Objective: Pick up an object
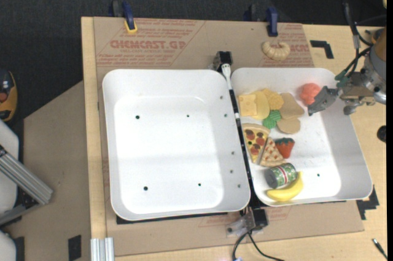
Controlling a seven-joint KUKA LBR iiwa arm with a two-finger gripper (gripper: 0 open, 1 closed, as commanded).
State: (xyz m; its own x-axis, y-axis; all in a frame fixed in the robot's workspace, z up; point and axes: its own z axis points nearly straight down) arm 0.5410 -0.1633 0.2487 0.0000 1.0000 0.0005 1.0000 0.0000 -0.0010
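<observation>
While the gripper point(328, 100) hovers over the right bin point(350, 149), jaws seemingly apart and clamped on nothing, the pink toy point(310, 92) just beside it suits a straight, centred descent.

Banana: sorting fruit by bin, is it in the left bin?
No, the banana lies in the right bin, below the can.

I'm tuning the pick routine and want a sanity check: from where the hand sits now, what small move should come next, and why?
Probably a short shift left and down toward the red-orange object. The hand hangs at the right bin's far right edge, just beside that object, which lies apart from the crowded toy food, so it looks the easiest pick.
</observation>
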